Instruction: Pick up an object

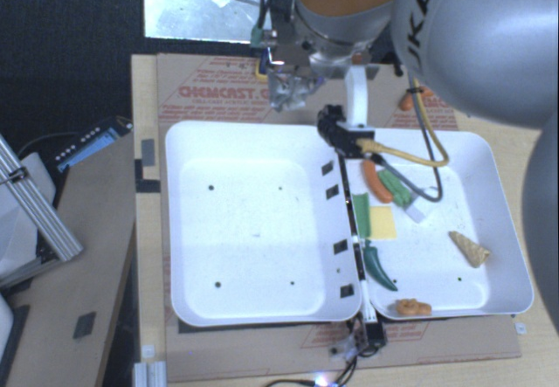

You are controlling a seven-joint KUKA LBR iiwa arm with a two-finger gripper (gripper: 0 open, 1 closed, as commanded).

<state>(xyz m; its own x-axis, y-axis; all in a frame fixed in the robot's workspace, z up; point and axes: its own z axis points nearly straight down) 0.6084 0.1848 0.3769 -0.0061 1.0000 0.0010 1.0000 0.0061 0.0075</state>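
Overhead view of 2 white bins: the right bin [502, 202] holds small toy foods, among them an orange carrot [377, 182] near its left wall, probably light, stiff and slick, best pinched mid-length; the gripper [288, 95] hangs above the bins' far edge, its grasp indiscernible.

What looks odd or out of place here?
One small orange piece lies outside the bins, on the board behind the right bin. The other items, like the orange carrot and yellow square, sit inside that bin.
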